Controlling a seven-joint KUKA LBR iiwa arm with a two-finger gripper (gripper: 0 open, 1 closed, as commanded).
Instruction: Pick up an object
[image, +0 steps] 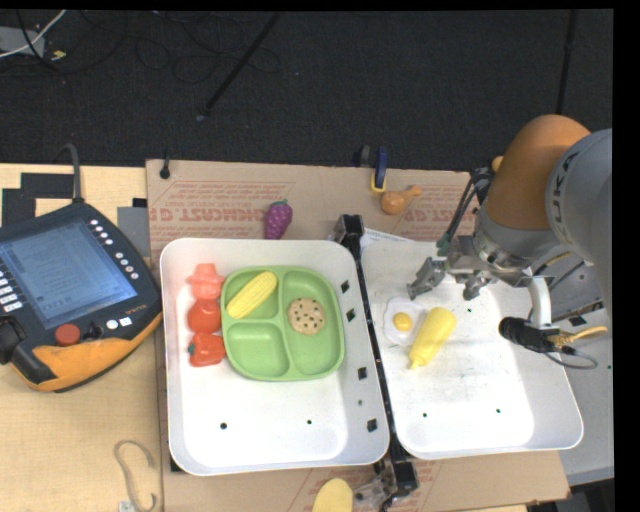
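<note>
Camera view: left bin (200, 440) holds a green tray (270, 355) with corn (250, 293) and a cookie (306, 316). Right bin (520, 420) holds a fried egg (400, 321) touching a yellow bottle (430, 336); above them the claw (450, 283) hangs spread open, gripping nothing.

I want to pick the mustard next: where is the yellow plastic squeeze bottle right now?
The yellow plastic squeeze bottle lies tilted in the right-hand shallow white bin, near its left side, just right of the toy fried egg and below the tool.
</note>
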